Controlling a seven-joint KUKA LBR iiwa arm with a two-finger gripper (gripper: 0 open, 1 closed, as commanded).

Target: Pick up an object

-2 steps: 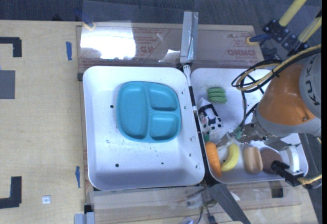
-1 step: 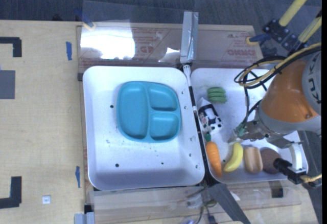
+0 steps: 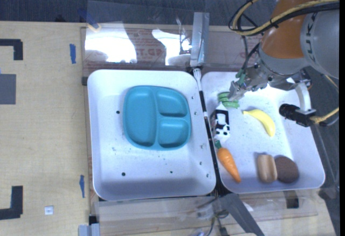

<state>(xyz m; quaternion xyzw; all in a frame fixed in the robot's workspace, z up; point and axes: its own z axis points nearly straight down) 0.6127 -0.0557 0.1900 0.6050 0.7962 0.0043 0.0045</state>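
Orange plastic caps the arm above its wrist, and on the grey casing at the right edge you can read part of the maker's lettering, "KU", with the rest cut off. No other writing is legible to you anywhere on the bench.

Your gripper sits low over the back left part of the right bin, its tip right at a small green object that lies there; whether it is pinching that piece or merely touching it, you cannot tell, since the tip is too small and cluttered.

Look at the shapes in that bin: a curved yellow banana, smooth and glossy, lies near the middle; a black-and-white cow figure stands just inside the left wall; below it a tapered orange carrot with a green top points toward the front. At the front right, a tan rounded bread roll lies touching a darker brown rounded lump.

In the left bin, a matte teal divided plate with three compartments rests near the centre. Both bins are shallow white plastic with rounded corners and dark specks. The bench is pale wood with black tape marks.
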